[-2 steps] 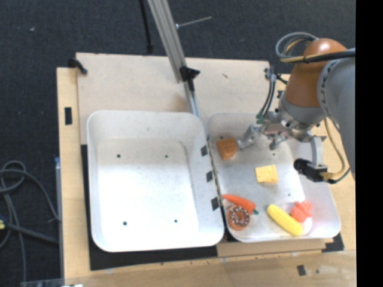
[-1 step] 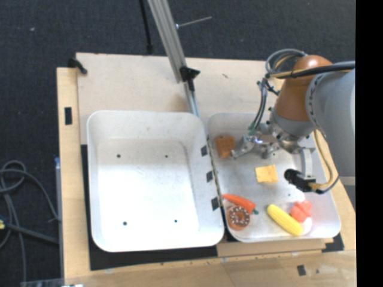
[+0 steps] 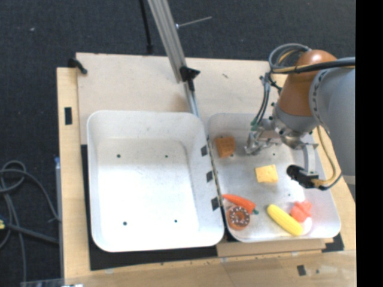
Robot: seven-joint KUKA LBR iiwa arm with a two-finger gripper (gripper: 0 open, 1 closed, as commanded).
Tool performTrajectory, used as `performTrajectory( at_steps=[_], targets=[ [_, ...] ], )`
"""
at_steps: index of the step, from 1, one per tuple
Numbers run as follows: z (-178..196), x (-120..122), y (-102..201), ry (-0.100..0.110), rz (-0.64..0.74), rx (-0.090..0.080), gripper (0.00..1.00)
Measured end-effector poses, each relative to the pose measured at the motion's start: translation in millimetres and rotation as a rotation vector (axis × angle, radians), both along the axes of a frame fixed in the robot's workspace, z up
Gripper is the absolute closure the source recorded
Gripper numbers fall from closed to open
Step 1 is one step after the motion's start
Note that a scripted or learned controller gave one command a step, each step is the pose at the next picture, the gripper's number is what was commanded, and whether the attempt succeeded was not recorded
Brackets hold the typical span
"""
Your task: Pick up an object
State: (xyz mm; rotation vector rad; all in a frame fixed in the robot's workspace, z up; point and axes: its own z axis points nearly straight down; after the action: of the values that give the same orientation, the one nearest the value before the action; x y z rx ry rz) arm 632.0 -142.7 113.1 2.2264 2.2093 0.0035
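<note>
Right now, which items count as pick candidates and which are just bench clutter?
Pick candidates, all in the right bin:
brown block
yellow block
carrot
donut
banana
red piece

Just there:
left bin
metal post
loose cables

Two bins (image 3: 149, 178) – perhaps six objects (image 3: 266, 174)

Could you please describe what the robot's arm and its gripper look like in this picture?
The arm has a broad, rounded grey body with a glossy orange band above the wrist. Thin grey cables loop over the top of the orange part, and another runs down its side towards the gripper, a small metallic grey assembly. A black fitting with a yellowish cable hangs beneath the arm.
</note>
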Motion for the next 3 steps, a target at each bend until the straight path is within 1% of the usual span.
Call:
performTrajectory(
  at_steps=[1, 2, 3],
  targets=[
    [58, 11, 2, -0.003, 0.010, 0.001, 1.00],
    [122, 13, -4, -0.003, 0.011, 0.000, 1.00],
    [108, 13, -6, 0.006, 0.010, -0.001, 1.00]
  ],
)
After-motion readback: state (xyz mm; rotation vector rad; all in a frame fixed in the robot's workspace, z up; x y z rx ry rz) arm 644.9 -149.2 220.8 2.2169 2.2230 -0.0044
